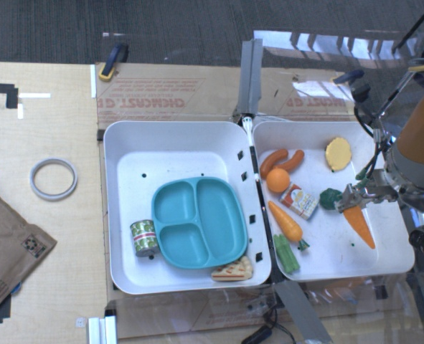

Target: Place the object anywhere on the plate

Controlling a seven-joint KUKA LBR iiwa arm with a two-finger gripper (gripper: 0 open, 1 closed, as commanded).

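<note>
Here the gripper [356,194] sits low over the right bin [402,264], at the leafy top of a carrot [359,224] that lies pointing toward the near rim. Its metal parts crowd that top end, but I cannot tell whether it is apart or clamped on the carrot, so no hold can be claimed. This looks like the pick step: the carrot, which I take for the object, rests on the bin floor, well apart from the plate [199,222]. Just beside the gripper on the left lies a dark green piece [330,198], then a small carton [300,201], an orange [277,181] and a second carrot [285,222]; a yellow piece [338,153] sits toward the far wall. The teal plate lies in the left bin [125,149], with a can [145,237] touching its left side and a waffle-like piece [232,270] at its near edge. Next, in my judgement, comes a firm grasp, a lift clear of the divider, then a carry left to set down on any compartment.
</note>
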